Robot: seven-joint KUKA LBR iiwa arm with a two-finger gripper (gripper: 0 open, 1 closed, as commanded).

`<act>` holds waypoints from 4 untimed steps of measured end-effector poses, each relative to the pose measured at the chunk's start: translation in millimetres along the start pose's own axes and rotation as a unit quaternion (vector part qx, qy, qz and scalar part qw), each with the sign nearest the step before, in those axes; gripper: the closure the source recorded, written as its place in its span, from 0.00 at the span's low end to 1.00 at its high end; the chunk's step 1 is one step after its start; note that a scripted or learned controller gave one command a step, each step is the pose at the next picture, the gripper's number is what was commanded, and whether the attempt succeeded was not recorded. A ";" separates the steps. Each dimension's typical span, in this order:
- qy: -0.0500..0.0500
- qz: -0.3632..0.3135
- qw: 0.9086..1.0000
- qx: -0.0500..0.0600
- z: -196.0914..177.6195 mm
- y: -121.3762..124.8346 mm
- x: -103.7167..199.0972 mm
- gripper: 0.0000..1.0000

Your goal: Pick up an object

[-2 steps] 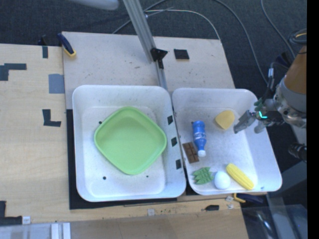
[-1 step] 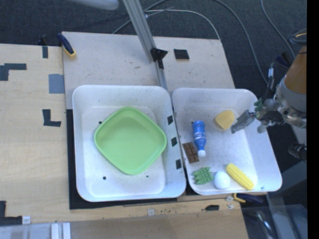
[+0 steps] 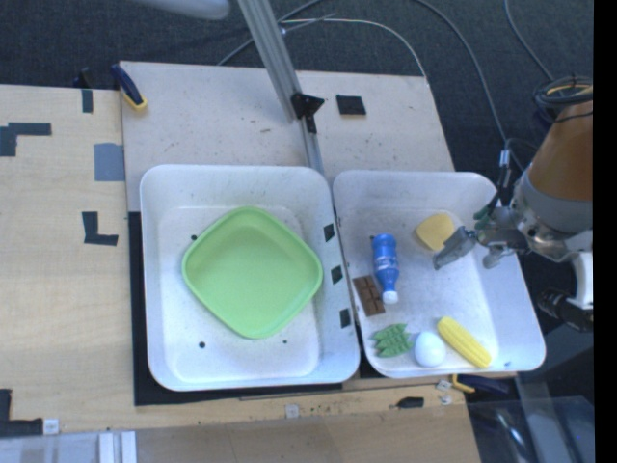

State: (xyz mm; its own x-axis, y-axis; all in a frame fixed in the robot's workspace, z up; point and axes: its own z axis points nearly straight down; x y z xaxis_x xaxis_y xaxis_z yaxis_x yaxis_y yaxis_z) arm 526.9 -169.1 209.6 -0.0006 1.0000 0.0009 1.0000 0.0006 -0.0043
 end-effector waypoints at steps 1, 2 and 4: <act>0.000 0.000 1.000 0.000 42.2 -0.8 1.7 0.00; 0.000 0.000 1.000 0.001 103.6 3.6 4.7 0.00; -0.001 0.000 1.000 -0.004 32.3 4.3 12.7 1.00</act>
